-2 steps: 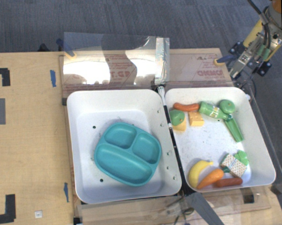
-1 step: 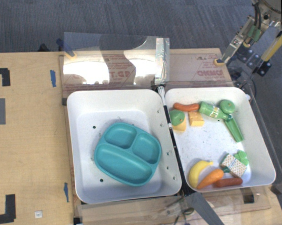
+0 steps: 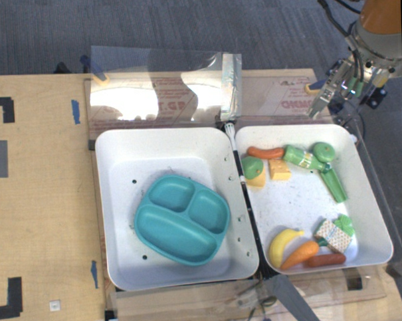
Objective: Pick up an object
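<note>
toy food (image 3: 300, 157) along far and near edges of right bin (image 3: 368, 182); gripper (image 3: 320, 107) beyond far right corner, jaw state unclear.

Teal tray (image 3: 182, 219), yellow banana (image 3: 283, 245)

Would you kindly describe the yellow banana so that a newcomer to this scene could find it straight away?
Start at the right bin, the one holding toy food rather than the teal plate. Go to its near edge, where a cluster lies; the banana is at that cluster's left end. It is the curved, all-yellow piece, touching an orange carrot on its right.
</note>
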You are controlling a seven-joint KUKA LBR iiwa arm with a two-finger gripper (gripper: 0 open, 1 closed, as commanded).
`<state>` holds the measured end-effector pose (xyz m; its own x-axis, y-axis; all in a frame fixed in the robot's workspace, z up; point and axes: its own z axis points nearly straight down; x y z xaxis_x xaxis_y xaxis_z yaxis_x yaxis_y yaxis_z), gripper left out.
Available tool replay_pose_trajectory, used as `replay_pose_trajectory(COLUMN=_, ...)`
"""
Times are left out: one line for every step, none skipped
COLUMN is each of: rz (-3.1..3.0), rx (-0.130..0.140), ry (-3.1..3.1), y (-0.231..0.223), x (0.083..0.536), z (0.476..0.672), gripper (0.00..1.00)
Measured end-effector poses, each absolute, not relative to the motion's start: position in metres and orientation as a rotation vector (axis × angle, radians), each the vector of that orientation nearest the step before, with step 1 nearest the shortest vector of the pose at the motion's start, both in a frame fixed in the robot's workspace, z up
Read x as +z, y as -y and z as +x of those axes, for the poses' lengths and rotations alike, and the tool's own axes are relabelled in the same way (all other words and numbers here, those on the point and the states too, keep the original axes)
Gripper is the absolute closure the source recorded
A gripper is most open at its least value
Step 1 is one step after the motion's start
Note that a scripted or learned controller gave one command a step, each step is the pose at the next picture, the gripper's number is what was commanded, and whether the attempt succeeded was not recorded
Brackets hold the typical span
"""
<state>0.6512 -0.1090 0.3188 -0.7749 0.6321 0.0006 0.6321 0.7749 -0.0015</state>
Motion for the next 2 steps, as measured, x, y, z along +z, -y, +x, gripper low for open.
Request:
replay_pose_trajectory(rz=-0.938, rx=0.000, ry=2.999, y=0.108, x=0.273, z=0.579, gripper=1.00)
replay_pose_trajectory(rz=-1.059, rx=-0.004, ry=2.963, y=0.054, x=0.277, z=0.624, gripper=1.00)
